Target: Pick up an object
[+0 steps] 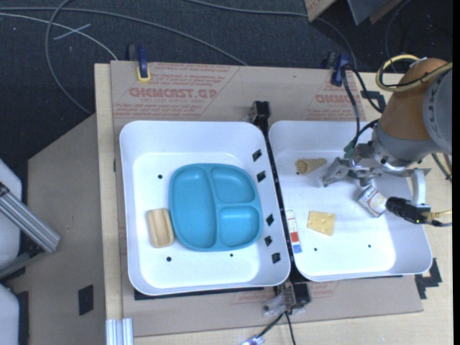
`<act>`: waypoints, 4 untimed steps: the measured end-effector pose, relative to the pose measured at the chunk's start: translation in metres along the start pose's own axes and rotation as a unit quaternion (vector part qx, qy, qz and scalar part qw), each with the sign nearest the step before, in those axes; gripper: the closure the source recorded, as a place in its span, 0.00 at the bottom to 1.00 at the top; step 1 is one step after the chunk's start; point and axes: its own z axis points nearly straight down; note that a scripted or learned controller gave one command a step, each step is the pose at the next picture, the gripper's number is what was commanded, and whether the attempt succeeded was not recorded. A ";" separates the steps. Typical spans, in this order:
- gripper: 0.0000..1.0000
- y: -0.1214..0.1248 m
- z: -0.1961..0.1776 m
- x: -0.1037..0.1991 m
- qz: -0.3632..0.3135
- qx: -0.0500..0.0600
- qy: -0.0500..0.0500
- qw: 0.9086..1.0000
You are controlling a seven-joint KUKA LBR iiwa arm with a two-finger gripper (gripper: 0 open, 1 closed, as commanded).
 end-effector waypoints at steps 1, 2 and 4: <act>0.00 0.000 0.010 0.000 0.000 -0.001 0.000 1.000; 1.00 0.001 -0.002 0.001 -0.001 -0.002 0.000 1.000; 1.00 0.004 -0.110 0.002 -0.001 -0.006 -0.001 1.000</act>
